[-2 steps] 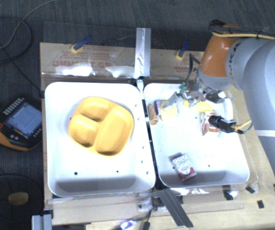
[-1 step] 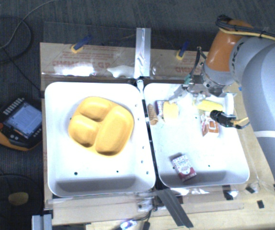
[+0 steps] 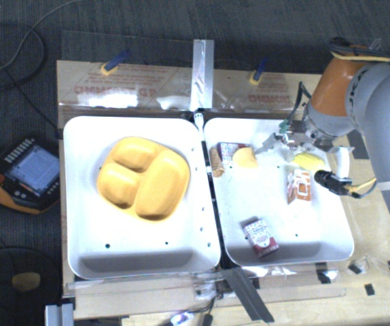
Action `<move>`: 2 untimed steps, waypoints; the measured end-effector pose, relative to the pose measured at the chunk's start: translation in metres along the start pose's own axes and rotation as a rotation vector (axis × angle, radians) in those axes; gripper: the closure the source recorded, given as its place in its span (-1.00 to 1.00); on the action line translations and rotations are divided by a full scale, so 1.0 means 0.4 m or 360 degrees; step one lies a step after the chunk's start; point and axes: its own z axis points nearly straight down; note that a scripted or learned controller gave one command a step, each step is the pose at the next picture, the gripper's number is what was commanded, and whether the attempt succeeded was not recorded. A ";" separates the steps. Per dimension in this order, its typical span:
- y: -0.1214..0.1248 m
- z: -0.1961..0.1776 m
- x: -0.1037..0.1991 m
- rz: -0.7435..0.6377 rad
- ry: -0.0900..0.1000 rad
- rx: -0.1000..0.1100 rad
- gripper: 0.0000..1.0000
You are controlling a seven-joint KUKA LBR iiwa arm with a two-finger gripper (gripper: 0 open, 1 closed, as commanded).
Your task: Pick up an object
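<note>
My gripper (image 3: 285,138) hangs over the far part of the right bin (image 3: 331,246), below the arm's orange band. A yellow rounded piece (image 3: 309,161) lies just to its near right. A small yellow ball-like object (image 3: 244,157) sits to its left, beside a dark packet (image 3: 229,149) and a brown roll (image 3: 216,160) against the bin's left wall. An orange-and-white packet (image 3: 299,185) lies nearer the front, and a red packet (image 3: 260,237) lies close to the front wall. Nothing is visibly between the gripper's tips.
The left bin (image 3: 86,250) holds a large yellow bun-shaped object (image 3: 143,176). A metal divider strip (image 3: 202,73) stands behind the seam between the bins. A handheld pendant (image 3: 25,175) lies on the floor to the left.
</note>
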 end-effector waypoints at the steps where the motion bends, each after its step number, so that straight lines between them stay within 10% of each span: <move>1: -0.115 -0.004 -0.003 0.0006 0.0000 -0.0019 -1.00; 2: -0.282 -0.009 -0.012 -0.0218 -0.0009 -0.0030 -1.00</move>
